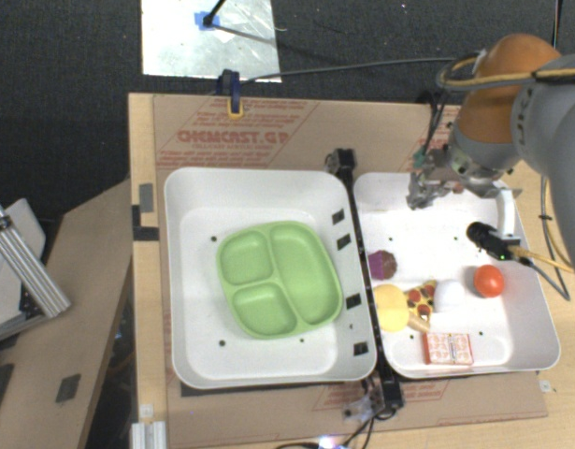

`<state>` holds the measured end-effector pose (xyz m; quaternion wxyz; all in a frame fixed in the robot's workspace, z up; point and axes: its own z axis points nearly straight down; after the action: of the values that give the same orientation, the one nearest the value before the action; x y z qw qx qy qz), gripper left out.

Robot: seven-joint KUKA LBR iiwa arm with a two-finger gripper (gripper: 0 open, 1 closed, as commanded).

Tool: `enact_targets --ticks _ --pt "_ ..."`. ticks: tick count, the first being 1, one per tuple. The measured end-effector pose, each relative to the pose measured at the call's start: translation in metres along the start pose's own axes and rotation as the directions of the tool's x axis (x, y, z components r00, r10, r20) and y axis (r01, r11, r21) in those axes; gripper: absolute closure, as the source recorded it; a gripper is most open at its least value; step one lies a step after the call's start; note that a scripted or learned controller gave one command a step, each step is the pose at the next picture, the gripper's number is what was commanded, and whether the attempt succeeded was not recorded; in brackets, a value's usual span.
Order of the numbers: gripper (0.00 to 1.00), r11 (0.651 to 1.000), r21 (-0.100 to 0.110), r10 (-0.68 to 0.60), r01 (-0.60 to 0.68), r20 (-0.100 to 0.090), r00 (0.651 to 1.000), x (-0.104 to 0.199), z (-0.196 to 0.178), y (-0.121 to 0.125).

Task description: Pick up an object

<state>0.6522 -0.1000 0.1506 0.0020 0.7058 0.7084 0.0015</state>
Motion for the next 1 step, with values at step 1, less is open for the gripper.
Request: enact_targets --ticks 1 --pt "1.0 1.0 0.001 0.004 -0.004 0.0 1.0 -0.0015 -0.0543 -0.0089"
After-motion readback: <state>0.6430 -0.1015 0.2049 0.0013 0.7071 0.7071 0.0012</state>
